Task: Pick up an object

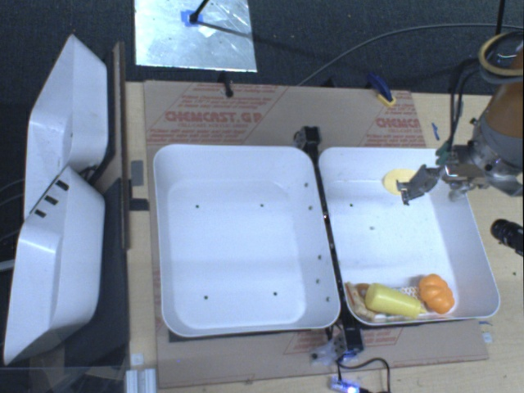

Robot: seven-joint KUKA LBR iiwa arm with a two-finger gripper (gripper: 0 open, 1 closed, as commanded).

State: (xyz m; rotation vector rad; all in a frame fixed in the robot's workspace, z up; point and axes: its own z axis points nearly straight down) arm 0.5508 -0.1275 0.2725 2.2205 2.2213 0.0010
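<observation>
**Toys in the Right Bin, Hand Above the Far End**

Two white bins sat side by side on the bench. The left bin had nothing but small dark dots on its floor. The right bin held all the toys.

A long yellow toy lay near the front wall of the right bin. It lay almost flat across the bin, from left to right, and its right end dipped a little toward the front. An orange toy like a small pumpkin sat just beside its right end, touching or nearly touching it. Some pale, thin thing lay under and to the left of the yellow toy, but it was too small to tell what it was. All three were packed close against the front wall, so that wall and the orange toy crowded the yellow one.

A flat, round yellow piece lay alone at the far end of the right bin, well apart from the others.

The hand hung over that far end, reaching in from the right. Its grey tip was just beside the round yellow piece and covered part of it. I could not tell how the hand was set, and nothing showed in its grip.

A shiny silver sheet lay behind the bins, and white shells stood off to the left.
</observation>
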